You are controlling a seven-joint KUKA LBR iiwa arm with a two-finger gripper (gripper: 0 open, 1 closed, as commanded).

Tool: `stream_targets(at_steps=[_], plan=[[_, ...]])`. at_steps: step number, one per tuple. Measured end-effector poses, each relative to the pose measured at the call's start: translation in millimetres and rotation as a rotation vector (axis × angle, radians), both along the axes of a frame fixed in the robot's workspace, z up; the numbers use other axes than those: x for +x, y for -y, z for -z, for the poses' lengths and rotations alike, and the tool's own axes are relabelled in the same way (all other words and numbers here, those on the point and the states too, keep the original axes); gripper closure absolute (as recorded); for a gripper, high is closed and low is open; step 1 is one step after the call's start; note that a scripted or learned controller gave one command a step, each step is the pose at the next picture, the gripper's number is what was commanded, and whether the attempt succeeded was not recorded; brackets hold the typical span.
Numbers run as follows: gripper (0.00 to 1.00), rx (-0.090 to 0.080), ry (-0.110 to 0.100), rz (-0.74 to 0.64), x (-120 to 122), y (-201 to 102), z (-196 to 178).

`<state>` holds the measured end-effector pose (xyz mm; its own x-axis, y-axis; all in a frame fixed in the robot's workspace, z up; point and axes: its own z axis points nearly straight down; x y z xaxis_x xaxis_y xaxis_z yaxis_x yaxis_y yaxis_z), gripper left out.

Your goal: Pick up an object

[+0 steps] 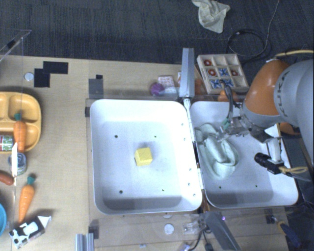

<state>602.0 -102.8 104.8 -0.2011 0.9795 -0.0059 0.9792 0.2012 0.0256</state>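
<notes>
Two shallow white plastic bins side by side on a light wooden bench. Left bin: one small yellow cube-shaped block, resting flat near the bin's centre, well apart from every wall. Right bin: one pale, translucent greenish object of soft rounded form, lying in the left half of the bin close to the dividing wall; its exact nature cannot be told. Grey robot arm with orange band, entering from the right, its two-finger gripper lowered over the far end of the pale object; whether the fingers are apart or together cannot be told, nor whether they touch the object. Far of the bins: a compartmented tray with red and blue pieces and a small purple item. Far left of the bench: a yellow divided plate and two orange toy carrots, well apart from the bins. On the dark floor beyond: a crumpled pale cloth.
</notes>
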Motion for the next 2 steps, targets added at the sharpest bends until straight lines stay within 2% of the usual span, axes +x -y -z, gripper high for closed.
stream_targets(at_steps=[1,2], plan=[[0.0,0.0,0.0,0.0,-0.1,0.0,0.1],[0.0,-0.007,0.002,-0.141,-25.1,-11.6,10.2]])
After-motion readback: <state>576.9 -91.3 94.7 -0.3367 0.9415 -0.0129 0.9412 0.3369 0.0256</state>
